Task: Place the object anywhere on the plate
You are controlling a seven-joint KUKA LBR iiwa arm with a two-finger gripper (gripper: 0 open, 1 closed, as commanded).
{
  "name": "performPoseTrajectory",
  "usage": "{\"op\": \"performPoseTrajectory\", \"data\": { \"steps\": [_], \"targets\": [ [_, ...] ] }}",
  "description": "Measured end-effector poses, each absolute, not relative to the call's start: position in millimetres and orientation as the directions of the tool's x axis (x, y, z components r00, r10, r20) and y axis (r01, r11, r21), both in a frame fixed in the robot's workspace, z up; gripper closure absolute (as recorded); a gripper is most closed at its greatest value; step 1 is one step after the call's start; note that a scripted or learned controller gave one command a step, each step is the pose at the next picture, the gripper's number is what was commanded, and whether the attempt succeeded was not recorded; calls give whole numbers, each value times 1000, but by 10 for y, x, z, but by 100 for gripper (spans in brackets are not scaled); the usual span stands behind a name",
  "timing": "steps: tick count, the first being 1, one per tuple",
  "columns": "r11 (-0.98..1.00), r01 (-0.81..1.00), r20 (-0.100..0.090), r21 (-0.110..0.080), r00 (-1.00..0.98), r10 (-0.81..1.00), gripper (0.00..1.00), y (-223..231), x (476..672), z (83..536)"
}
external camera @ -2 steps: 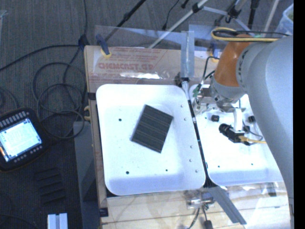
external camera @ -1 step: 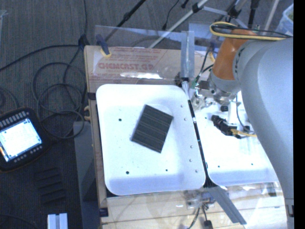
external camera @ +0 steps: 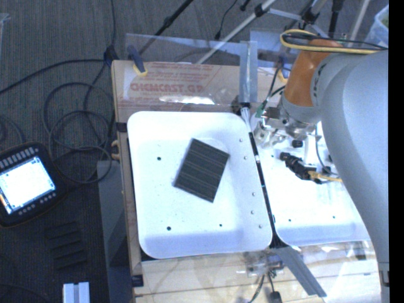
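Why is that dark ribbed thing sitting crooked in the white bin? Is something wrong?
Nothing looks broken or spilled. The dark ribbed plate lies flat in the left bin, just turned at a slant to the bin's edges. The gripper is over the right bin, near the divider, apart from the plate.

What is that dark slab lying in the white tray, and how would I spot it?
Find the two white bins side by side; take the left bin. Near its middle lies a dark ribbed plate, rectangular and tilted. It is the only dark thing on that white floor.
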State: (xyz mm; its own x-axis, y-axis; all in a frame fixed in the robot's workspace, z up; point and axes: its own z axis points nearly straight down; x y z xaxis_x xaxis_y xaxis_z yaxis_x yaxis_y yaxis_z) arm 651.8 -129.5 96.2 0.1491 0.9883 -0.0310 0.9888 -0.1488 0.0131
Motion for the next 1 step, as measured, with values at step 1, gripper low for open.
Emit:
{"op": "performPoseTrajectory", "data": {
  "steps": [1],
  "targets": [
    [-172,985,-44,20,172,984,0,-1247,6488,1098]
  ]
}}
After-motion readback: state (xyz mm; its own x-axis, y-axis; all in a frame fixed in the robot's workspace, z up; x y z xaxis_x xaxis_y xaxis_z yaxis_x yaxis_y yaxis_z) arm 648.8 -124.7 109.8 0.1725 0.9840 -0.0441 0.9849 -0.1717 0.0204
